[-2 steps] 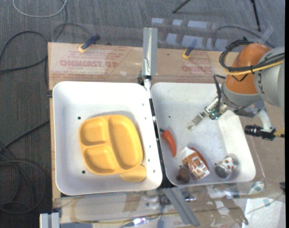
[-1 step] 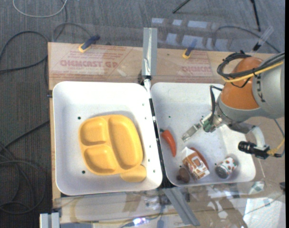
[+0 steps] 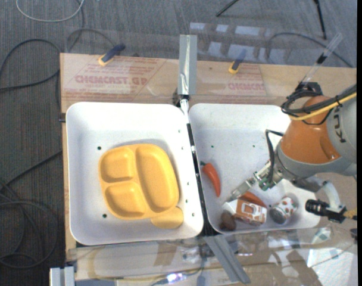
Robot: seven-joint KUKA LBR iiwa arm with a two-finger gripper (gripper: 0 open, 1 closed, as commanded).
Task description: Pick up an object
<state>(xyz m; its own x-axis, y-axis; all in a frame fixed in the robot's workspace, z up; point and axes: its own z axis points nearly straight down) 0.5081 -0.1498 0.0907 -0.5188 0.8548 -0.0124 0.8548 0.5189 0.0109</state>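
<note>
on the left, the left bin [image 3: 80, 159] carries a yellow divided tray [image 3: 139, 179] lying flat, with a small yellow piece [image 3: 167, 218] touching its lower right corner. that tray looks stiff, light and smooth; a wide, shallow thing like that would be awkward to pinch except at its rim.

moving across the divider into the right bin [image 3: 234, 127], there's an orange pepper [image 3: 212, 177] near the left wall, lying apart from the rest. it looks like a light toy, probably firm and a bit slick, best taken across its narrow middle.

lower down, a dark brown lump [image 3: 228, 221] sits by the front wall, just beside a small orange-and-white carton [image 3: 250, 211]. the carton looks light and boxy, likely to crush a little if squeezed hard; its flat sides offer the best hold. right of it, a small round can [image 3: 283, 210] lies close by, hard and likely to roll.

the pincer [image 3: 252, 187] hangs just above the carton at the end of the arm [image 3: 312, 142]. whether it is wide or narrow, i cannot tell from here, and nothing shows as held.
</note>
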